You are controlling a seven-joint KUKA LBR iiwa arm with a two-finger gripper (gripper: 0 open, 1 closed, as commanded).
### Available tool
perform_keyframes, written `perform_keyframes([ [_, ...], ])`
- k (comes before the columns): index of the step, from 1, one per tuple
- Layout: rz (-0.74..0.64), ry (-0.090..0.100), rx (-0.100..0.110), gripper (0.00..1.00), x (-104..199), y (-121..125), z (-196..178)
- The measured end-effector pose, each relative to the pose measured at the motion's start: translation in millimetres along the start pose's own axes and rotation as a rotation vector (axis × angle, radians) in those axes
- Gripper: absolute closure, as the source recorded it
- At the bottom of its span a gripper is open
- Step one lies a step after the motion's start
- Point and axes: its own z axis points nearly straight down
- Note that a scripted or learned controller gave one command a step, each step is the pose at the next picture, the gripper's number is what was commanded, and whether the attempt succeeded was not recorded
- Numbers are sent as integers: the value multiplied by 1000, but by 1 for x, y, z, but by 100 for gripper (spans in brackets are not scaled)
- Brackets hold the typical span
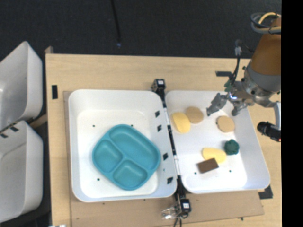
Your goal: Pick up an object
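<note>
Camera view: the tool (226,106) (fingers spread, nothing between) hovers over the right bin (246,174).

1. I work in a robotics lab, a test cell and no home or shop.
2. My surface (118,72) is a bare plywood board on dark carpet-like floor (142,18), with a black cable (115,20) running across that floor at 12 o'clock.
3. Two shallow white bins (75,141) sit side by side, joined by black clips and small fittings (158,84) along their shared edge.
4. The contents are toy props: a blue divided plate (125,156) at 8 o'clock, play-food pieces (181,122) at 3 o'clock.
5. White moulded shapes (19,84) stand at 9 o'clock.
</note>
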Motion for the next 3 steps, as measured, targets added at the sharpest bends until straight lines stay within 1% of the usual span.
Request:
perform_keyframes([
  [1, -3, -1, -12, 0, 0, 2, -7],
  [2, -1, -3, -8, 0, -2, -1, 55],
  [3, 1, -2, -7, 0, 5, -7, 112],
])
